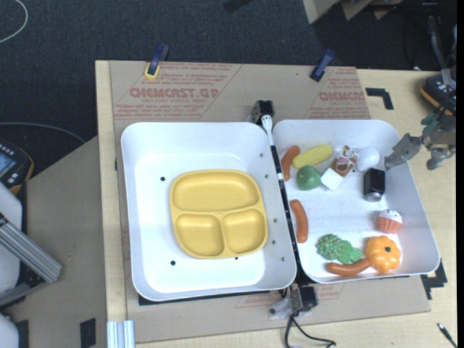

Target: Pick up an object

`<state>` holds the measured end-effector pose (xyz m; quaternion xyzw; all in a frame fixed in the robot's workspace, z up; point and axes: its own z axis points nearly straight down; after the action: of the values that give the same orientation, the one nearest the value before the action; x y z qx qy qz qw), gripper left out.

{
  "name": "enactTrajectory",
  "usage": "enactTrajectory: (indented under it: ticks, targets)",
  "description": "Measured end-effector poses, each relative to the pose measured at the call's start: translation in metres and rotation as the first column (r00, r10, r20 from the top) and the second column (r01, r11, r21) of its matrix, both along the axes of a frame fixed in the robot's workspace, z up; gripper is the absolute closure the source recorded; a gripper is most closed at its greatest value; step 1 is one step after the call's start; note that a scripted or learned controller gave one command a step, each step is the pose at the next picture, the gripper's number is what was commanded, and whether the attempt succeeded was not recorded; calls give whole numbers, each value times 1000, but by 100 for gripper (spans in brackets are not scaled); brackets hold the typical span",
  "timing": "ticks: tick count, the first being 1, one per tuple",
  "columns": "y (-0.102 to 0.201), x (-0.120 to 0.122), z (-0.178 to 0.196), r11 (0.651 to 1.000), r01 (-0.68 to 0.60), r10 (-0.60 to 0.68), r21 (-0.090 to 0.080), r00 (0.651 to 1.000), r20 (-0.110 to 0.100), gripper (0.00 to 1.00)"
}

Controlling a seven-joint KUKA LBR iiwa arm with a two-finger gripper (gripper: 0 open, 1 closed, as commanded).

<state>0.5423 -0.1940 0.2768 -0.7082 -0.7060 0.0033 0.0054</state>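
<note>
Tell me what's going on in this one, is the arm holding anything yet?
Nothing is between the fingers of the two-finger gripper, which sits at the right bin's right rim, near the small black cylinder. That shallow white bin holds the toy food: a yellow corn cob, green pepper, orange pumpkin and pink cupcake, among others. The left bin holds a yellow three-compartment plastic tray.

The gripper (424, 149) sits at the right edge of the view, its grey fingers (403, 151) angled down and leftward (whether they stand apart or together cannot be made out), with nothing seen between them.
</note>
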Motion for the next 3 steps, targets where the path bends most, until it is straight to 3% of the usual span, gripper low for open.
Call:
enactTrajectory:
  ticks: [1, 3]
  targets:
    - [0, 2, 6, 1000, -3, 3, -3, 1000, 11, 0]
    - [7, 0, -84, 1000, -2, 2, -1, 1000, 6, 0]
